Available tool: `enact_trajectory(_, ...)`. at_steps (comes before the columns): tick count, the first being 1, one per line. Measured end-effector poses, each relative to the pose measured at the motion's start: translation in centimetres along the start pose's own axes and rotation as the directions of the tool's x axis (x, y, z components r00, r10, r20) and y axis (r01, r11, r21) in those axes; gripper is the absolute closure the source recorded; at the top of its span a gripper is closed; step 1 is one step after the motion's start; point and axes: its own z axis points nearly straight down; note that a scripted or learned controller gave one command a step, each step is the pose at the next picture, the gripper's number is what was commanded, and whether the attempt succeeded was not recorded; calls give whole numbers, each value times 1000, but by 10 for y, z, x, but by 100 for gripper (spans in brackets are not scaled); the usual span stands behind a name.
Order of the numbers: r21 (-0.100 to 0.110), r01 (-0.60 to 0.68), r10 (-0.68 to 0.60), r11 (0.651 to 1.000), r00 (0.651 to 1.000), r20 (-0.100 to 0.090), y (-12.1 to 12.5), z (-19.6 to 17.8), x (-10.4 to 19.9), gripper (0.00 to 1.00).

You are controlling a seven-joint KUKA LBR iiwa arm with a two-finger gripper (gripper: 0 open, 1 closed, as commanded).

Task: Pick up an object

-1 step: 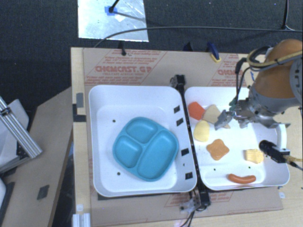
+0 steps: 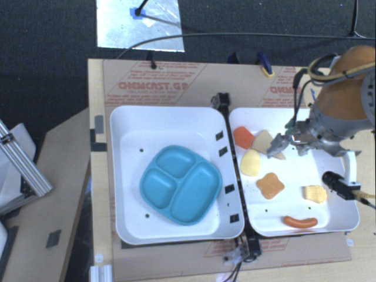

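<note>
Dark carpet surrounds a pale wooden bench [image 2: 70, 157], and on it lies a brown sheet of cardboard [image 2: 158, 78] printed in red; I can read "CHEMCAST" near the top, the rest being too small to make out. A crinkled silver foil sheet [image 2: 138, 16] sits on the floor behind, with a bit of blue tape on it.

Two shallow white plastic bins stand side by side. The left bin [image 2: 126, 128] holds a smooth blue divided plate [image 2: 180, 184] with three compartments. The right bin [image 2: 346, 216] holds small toy foods: a red-orange wedge [image 2: 242, 137], a pale yellow rounded piece [image 2: 250, 163], a tan piece [image 2: 262, 140] partly hidden by the gripper, an orange flat lumpy piece [image 2: 269, 185], a small yellow ridged piece [image 2: 315, 194] and a reddish sausage [image 2: 300, 221].

The grey arm [image 2: 346, 98] comes in from the right, its upper part cut off by the edge. Its gripper [image 2: 281, 145] hangs low over the tan piece; I cannot tell how the fingers are set, nor whether they touch it. A black part [image 2: 338, 184] juts out below the wrist.
</note>
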Motion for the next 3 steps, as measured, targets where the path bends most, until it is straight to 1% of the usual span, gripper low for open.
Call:
enact_trajectory(1, 2, -1, 1, 1000, 1000, 0, 9, 46, 1, 0)
enact_trajectory(2, 4, -3, 3, 1000, 1000, -1, 4, 108, -1, 0)
enact_trajectory(3, -5, -3, 3, 1000, 1000, 2, 7, 109, -2, 0)
